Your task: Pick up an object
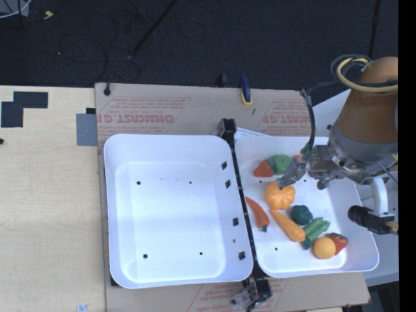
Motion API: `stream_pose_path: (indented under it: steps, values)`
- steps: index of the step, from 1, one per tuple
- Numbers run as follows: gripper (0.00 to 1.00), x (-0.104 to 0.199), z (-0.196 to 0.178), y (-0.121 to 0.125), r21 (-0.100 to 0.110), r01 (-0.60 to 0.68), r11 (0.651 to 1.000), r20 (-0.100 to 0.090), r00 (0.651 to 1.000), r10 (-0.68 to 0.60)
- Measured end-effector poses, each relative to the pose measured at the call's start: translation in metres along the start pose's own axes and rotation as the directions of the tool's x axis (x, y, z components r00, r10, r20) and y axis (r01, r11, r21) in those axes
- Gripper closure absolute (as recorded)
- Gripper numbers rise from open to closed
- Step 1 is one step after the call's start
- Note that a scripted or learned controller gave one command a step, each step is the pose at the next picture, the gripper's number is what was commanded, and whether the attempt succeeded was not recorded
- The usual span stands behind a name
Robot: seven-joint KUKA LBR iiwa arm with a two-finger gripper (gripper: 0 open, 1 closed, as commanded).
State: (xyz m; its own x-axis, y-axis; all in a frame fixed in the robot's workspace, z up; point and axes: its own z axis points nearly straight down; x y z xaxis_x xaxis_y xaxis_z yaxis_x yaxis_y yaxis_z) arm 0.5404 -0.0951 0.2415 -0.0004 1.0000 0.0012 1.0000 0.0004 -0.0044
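Observation:
The right bin (354, 265) holds several toy foods. An orange pumpkin (279, 196) lies near its middle, with a carrot (288, 225) and a red chili pepper (258, 214) below and left of it. A dark green piece (300, 214), green beans (316, 227) and an orange fruit (324, 247) lie toward the front right. A green vegetable (281, 163) and a red piece (263, 169) sit at the back. My gripper (305, 179) hangs over this bin, open, just right of and above the pumpkin, with nothing between its fingers. One fingertip (289, 177) is close to the pumpkin's top.
The left bin (117, 174) stands beside the right one, a black divider clip strip (237, 194) between them. Both rest on a cardboard sheet (162, 112) on the wooden bench. The arm's grey body and orange band (370, 109) overhang the right bin's back right corner.

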Motion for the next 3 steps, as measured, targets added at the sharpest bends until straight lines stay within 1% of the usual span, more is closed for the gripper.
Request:
stream_pose_path:
  steps: [1,2,3]
  values:
    - [0.0,0.055,0.058,0.077,0.0,0.005,1.0,-0.001,1.0,-0.005]
    - [0.0,0.002,0.135,0.094,0.006,-0.003,1.0,0.003,1.0,0.003]
    - [1.0,0.002,0.12,0.095,0.0,-0.006,1.0,0.001,1.0,0.006]
